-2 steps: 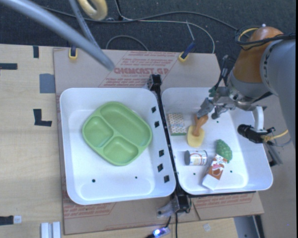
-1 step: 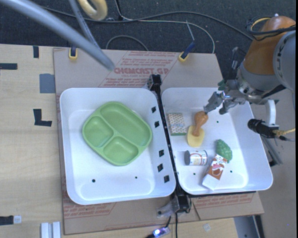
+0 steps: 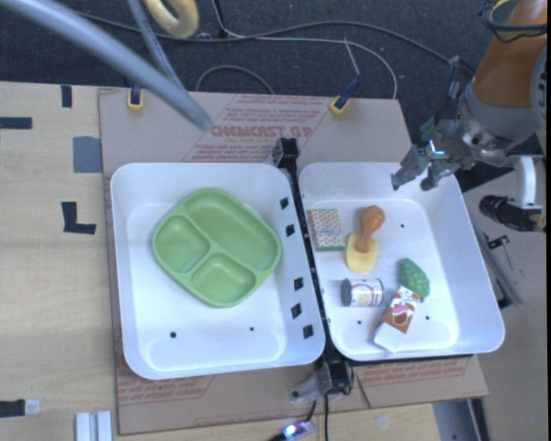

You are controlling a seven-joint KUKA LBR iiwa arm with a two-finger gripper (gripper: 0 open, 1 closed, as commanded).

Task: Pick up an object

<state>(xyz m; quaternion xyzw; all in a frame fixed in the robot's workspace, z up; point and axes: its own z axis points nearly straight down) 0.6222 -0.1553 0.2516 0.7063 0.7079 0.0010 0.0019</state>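
Camera view had the fingers [image 3: 421, 175] spread apart, grasping nothing, above the right bin's [image 3: 468, 246] far edge; pickup hadn't happened yet.

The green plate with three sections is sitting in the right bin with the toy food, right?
Not quite. The camera view shows the green plate alone in the left bin. The toy food, like the chicken drumstick and the broccoli, is in the right bin.

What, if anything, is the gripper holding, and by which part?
Nothing. The gripper hangs open over the right bin's upper rim, with no object between its fingers.
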